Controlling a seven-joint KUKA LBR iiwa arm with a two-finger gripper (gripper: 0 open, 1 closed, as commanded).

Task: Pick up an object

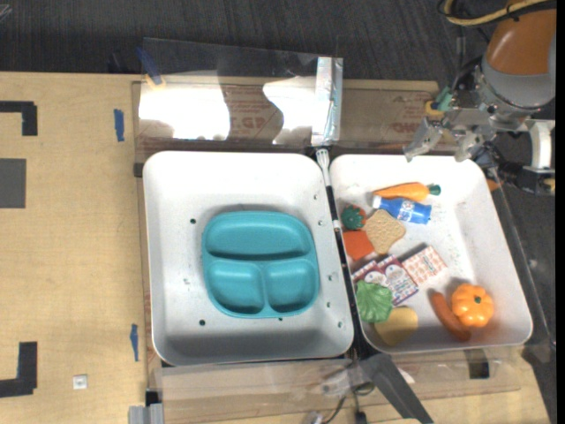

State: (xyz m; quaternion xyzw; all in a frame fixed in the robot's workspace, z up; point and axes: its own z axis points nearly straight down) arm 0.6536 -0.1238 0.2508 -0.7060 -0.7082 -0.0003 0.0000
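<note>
Several toys crowded in right bin (503,237); gripper (446,140) above far rim, fingers spread, empty. Risks nudging toy carrot (404,190), pinching two together.

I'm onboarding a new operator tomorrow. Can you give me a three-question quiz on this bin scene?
1. True or false: the teal tray lies in the left bin.
2. Which item lies nearest the right bin's front right corner? A) carrot B) orange pumpkin C) cracker
3. Fill in: the gripper hangs over the right bin's ____ rim, with nothing between its fingers.

Key: 1 true; 2 B; 3 back.
</note>
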